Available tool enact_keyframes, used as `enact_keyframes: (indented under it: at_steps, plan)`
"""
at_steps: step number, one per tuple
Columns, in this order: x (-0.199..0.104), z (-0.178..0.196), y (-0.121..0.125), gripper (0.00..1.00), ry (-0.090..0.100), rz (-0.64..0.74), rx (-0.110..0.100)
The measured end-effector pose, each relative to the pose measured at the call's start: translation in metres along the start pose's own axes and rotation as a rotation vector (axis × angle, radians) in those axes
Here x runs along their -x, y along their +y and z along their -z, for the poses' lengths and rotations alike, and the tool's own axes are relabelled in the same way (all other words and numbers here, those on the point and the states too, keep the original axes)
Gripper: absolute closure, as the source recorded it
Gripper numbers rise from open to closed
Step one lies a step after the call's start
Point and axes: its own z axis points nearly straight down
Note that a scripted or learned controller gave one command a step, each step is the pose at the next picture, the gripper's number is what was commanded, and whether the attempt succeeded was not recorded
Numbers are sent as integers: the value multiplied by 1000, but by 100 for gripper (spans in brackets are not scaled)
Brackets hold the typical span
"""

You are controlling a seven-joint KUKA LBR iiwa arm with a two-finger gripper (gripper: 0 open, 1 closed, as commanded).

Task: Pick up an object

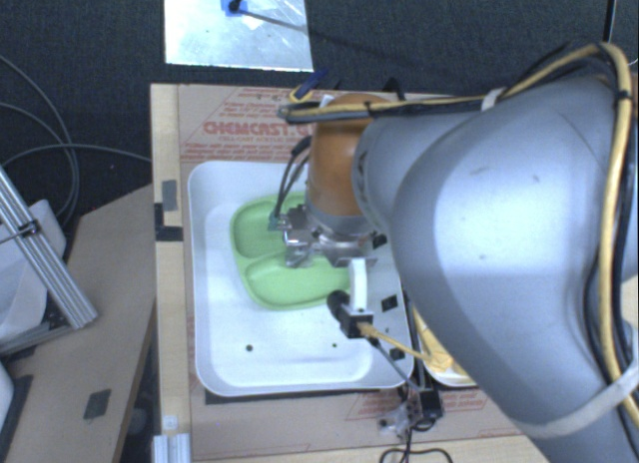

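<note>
One pale-green, two-lobed object [268, 263] in white bin [222, 351].

Readable text, one item: red block capitals "CHEMCAST" printed on the brown cardboard sheet [240, 117] that lies under the white bin [215, 281]. The word sits just beyond the bin's far rim, on the strip of cardboard between that rim and the sheet's far edge.

Above "CHEMCAST", more red print in smaller letters on the same sheet, too fine to read. Further red print shows on the cardboard strip just past the bin's near rim, also illegible.

No legible marking on the bin. None legible on the arm [499, 251] over the bin either.
</note>
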Motion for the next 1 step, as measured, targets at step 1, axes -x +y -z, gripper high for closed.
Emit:
enact_keyframes:
  at_steps: [1]
  plan:
    - [1, 183, 55, 100, 1, 1, 31]
